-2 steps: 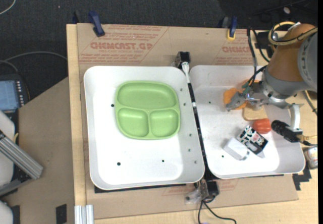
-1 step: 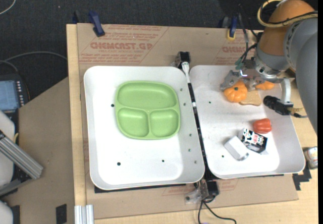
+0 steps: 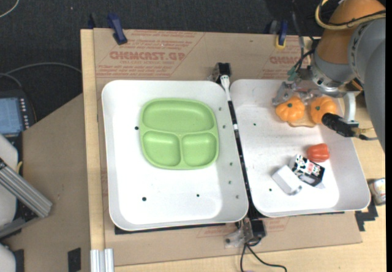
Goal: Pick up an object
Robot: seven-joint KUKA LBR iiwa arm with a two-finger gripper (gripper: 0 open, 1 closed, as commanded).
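gripper [image 3: 304,94] low over right white bin [image 3: 263,160] | finger state: cannot tell | small orange plastic pumpkins [image 3: 291,111] just beneath | brown cardboard sheet [image 3: 147,53] reads "CHEMCAST"

Two shallow white bins sit side by side on a brown board, the left bin [image 3: 116,160] holding a green divided plate [image 3: 179,133] near its middle. In the right bin [image 3: 263,160], two small orange pumpkins [image 3: 291,111] lie near the far edge, with a red-orange piece [image 3: 318,152], a black-and-white toy [image 3: 307,170] and a grey block [image 3: 286,179] nearer the front. The arm's gripper [image 3: 304,90] hangs just over the pumpkins, its fingers too hidden to read.
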